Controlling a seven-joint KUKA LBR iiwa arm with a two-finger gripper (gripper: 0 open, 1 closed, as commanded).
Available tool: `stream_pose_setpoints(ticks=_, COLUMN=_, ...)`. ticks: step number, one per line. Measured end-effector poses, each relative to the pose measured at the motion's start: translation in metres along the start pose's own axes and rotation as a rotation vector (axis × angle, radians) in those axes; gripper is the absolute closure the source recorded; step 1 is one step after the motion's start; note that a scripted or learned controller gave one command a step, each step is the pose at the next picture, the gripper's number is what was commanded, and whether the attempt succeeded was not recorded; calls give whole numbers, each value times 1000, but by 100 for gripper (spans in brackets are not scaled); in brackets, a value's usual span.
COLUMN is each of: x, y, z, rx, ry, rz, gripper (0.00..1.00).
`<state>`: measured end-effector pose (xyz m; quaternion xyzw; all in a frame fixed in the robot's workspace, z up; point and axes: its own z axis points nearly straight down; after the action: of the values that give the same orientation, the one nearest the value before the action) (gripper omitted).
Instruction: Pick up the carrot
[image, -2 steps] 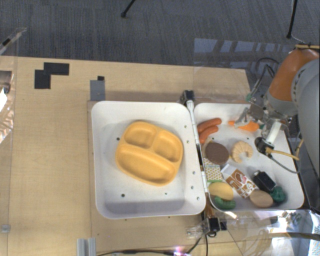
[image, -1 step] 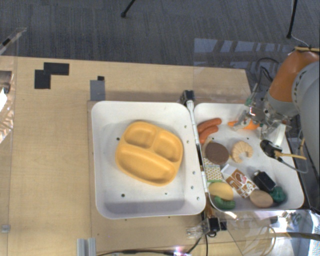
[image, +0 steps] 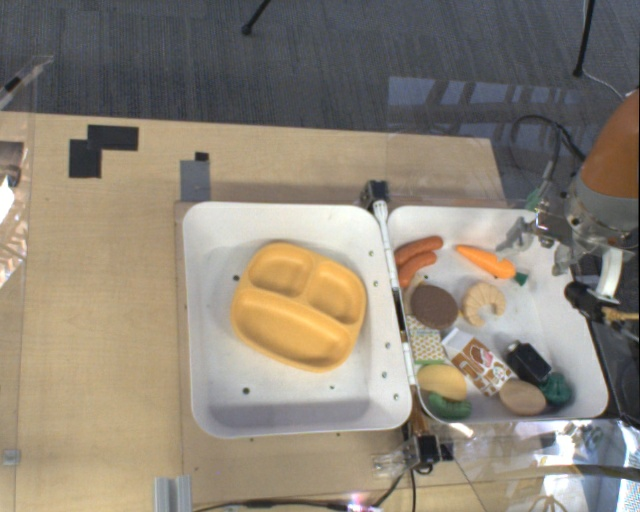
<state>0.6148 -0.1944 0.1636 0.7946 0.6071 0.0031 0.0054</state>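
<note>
Near the right bin's (image: 596, 400) far edge, carrot (image: 486, 262) lies beside the claw (image: 540, 238), grip unclear.

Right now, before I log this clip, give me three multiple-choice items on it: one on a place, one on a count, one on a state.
1. The carrot lies in:
A. the right bin
B. the left bin
C. the yellow tray

2. How many compartments does the yellow tray have?
A. one
B. three
C. five

3. The carrot is:
A. standing upright
B. lifted above the bins
C. lying flat on the bin floor

Answers:
1 A: it lies near the right bin's far edge, beside the sausages.
2 B: two small sections above one long one.
3 C: it rests on the white floor, apart from the gripper.
</note>
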Motion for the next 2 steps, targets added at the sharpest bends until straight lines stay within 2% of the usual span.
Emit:
stream_pose_setpoints(ticks=1, x=2, y=-19, z=76, rx=2, ry=2, rz=-8, gripper=0)
stream_pose_setpoints(ticks=2, x=43, y=-15, z=76, rx=4, ry=3, rz=-50, gripper=0)
